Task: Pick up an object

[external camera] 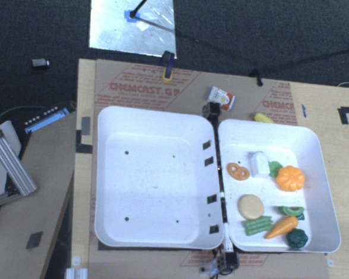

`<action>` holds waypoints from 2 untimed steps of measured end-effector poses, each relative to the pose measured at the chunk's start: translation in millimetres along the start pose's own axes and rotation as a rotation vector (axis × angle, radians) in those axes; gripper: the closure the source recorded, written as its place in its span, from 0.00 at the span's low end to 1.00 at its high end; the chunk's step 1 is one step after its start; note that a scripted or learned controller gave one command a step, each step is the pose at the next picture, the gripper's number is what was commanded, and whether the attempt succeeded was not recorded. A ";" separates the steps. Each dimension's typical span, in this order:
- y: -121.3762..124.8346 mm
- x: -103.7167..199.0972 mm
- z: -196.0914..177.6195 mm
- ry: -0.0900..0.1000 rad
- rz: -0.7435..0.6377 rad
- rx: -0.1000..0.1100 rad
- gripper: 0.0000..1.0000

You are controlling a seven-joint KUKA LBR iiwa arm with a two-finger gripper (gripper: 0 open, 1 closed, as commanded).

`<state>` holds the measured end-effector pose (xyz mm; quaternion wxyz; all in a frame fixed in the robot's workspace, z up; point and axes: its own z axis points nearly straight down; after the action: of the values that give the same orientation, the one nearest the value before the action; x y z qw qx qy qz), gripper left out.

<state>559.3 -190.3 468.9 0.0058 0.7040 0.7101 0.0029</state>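
**Toy food: all clustered in the right bin**

Toy food sits in the right bin (pixel 318 146), packed into its near and middle part.

- Nearest row: dark green broccoli (pixel 297 238) in the near right corner, with the carrot (pixel 281 227) touching it on the left. Green beans (pixel 256 225) lie just beside the carrot's tip.
- Next back: round beige bun (pixel 251 206) right above the beans. A green pepper slice (pixel 293 211) sits just above the carrot's thick end.
- Middle: orange pumpkin (pixel 290 178) towards the right wall. A white block (pixel 259 164) has a green leaf (pixel 274 168) wedged between it and the pumpkin. The pretzel (pixel 238 171) is just left of the block, close to the dividing wall.
- Crowding: broccoli, carrot and beans are bunched tight. The bun and pretzel have the most free space around them.
- Left bin (pixel 99 160) butts against the right one, with black clips (pixel 208 162) along the joint.
- Behind the bins on the worktop (pixel 136 85): a yellow piece (pixel 263 118) at the right bin's far rim, a small white-orange packet (pixel 221 97), and further back a yellow clamp (pixel 166 74).
- Furthest: a metal sheet (pixel 133 18) on the dark floor.

Pincer state: can't tell.
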 end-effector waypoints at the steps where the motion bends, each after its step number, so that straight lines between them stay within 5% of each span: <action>1: 72.8 -17.0 -70.4 -0.003 0.002 -0.002 1.00; 2: 10.1 -17.0 -67.2 0.004 0.009 0.010 1.00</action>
<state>568.7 -206.9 536.3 0.0011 0.7072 0.7070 0.0007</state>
